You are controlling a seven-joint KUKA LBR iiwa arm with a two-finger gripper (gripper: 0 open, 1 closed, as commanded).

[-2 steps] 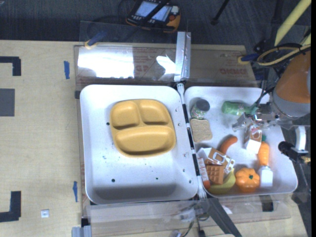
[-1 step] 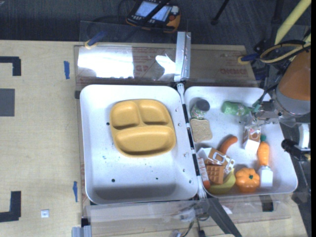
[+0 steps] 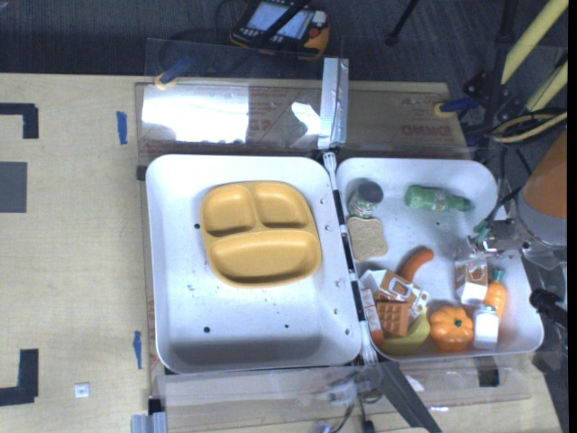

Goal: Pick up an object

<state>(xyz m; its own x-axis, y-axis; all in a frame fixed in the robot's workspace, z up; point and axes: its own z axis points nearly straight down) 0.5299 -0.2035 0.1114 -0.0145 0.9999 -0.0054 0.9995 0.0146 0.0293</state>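
Figure: bench with two white bins. The left bin (image 3: 171,242) holds a yellow divided tray (image 3: 260,231). The right bin (image 3: 478,177) holds small toy foods: a green bottle-like item (image 3: 437,198) near the far wall, a slice of bread (image 3: 367,238), a sausage (image 3: 414,263), an orange pumpkin (image 3: 451,327). The arm (image 3: 550,197) enters at the right edge; its gripper (image 3: 491,237) appears to sit at the bin's right rim, finger state not discernible. The nearest candidates lie leftward and toward the camera from it; the sausage's long axis runs diagonally, and nothing is yet held.
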